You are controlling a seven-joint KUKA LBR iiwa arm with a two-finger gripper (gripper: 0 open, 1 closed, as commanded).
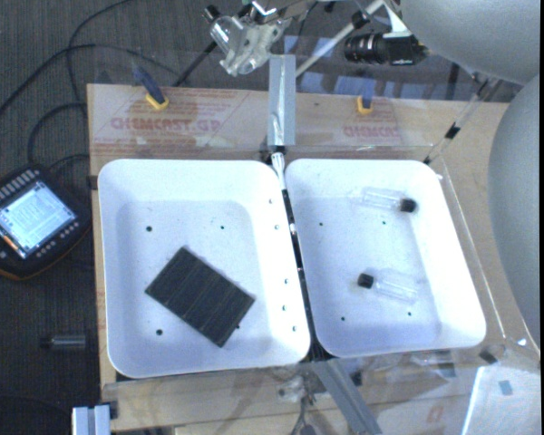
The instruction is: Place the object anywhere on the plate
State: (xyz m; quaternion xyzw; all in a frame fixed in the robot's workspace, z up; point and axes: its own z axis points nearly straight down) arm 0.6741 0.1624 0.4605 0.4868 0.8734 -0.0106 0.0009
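Vials, two clear ones (383, 198) (390, 285), are seen right of the dark plate (200, 295); the gripper (245, 39) is raised beyond it, finger spacing unreadable.

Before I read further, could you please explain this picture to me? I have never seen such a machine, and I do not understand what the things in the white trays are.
One camera, fixed above a bench, looks down at a slant. The big grey shape at the right is a robot arm. It reaches in from the right, and its gripper, a two-finger hand, hangs at the top, above the back edge of the bench, not over either tray's floor. I see nothing held in it.

On the bench two shallow white bins stand side by side. The left bin holds a dark, flat, ribbed rectangle, the plate. The right bin holds two small clear vials with black caps, lying on their sides: one near the back, one nearer the front.

The device with a lit screen at the left looks like the arm's hand controller.
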